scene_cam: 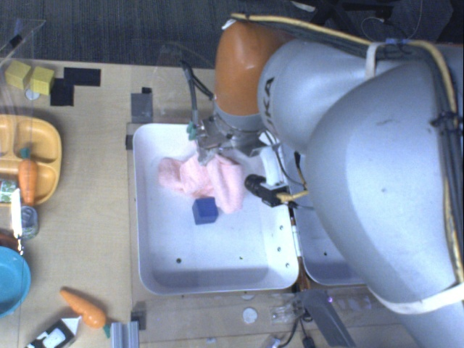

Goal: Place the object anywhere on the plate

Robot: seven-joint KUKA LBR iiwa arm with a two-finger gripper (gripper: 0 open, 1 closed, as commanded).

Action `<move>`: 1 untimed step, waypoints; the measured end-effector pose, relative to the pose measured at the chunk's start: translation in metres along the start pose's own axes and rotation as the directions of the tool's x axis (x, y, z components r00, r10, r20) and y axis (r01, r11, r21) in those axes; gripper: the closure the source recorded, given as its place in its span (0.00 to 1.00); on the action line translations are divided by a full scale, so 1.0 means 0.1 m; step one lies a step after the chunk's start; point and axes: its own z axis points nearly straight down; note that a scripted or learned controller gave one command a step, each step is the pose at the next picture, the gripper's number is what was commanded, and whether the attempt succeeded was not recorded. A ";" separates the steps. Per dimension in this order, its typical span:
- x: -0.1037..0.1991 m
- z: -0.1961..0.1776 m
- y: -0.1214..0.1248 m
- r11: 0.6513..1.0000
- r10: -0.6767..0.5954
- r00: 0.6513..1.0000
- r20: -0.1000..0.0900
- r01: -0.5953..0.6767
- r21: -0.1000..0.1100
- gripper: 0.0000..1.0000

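Even, fairly bright overhead light falls on the scene, with the shallow white plastic bin (217,267) close to washed out and the dark grey carpet (109,13) at the top much dimmer. The large grey robot arm with its orange band (348,158) shows soft pale sheen along its curved shell and casts a faint shadow onto the bin beside it. Detail is soft and slightly grainy throughout, and the arm, nearest the camera, looks a little blurred.

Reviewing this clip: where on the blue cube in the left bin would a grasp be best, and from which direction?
Probably from straight above, closing on the blue cube across its left and right faces. Those look free, while the pink cloth crowds its far edge.
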 end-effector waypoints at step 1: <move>0.39 0.47 0.18 0.977 -0.213 0.977 -0.001 0.213 0.001 1.00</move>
